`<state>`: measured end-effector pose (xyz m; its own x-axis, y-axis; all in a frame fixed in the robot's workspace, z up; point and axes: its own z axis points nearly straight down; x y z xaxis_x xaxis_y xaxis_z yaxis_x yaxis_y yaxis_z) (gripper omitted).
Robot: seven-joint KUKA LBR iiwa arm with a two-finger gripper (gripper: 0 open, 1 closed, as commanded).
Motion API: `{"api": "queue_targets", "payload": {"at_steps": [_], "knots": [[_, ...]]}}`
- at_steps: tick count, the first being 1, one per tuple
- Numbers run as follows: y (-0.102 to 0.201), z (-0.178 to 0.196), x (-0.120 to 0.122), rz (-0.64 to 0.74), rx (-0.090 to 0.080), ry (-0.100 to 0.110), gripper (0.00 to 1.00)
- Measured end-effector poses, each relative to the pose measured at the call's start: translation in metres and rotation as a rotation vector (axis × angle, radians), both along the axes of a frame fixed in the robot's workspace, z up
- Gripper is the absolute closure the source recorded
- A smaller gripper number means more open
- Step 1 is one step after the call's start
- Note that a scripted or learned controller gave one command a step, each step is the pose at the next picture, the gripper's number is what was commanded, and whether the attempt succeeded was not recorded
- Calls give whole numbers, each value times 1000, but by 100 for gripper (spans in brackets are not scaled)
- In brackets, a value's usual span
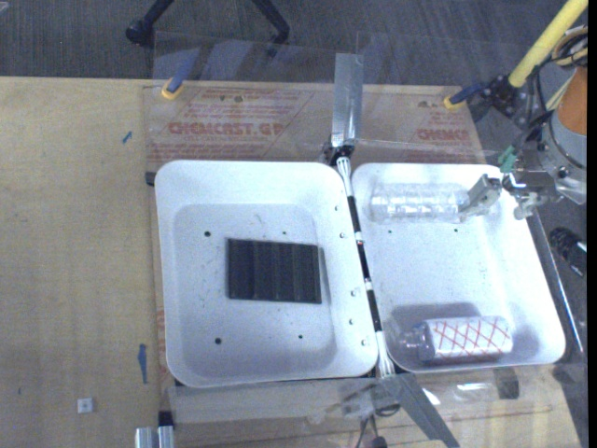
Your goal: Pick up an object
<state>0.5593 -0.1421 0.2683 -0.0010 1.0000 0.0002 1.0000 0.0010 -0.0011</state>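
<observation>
Two white bins, three things in them, and our gripper (487, 194) at the right bin's far edge.

We see a dark ribbed rectangular block (275, 271) lying flat in the middle of the left shallow white bin (177, 250). In the right shallow white bin (532, 278) a clear plastic bottle (417, 203) lies on its side along the far wall, and a red-and-white checked cylinder (466, 337) lies near the front wall. Our gripper sits just beside the bottle's right end; we cannot tell how it is set.
</observation>
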Motion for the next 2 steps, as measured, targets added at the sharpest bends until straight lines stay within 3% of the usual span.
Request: {"api": "queue_targets", "payload": {"at_steps": [1, 2], "knots": [[-4, -22, -70, -190, 1, 1, 0], [28, -180, -77, -224, 1, -9, 0]]}}
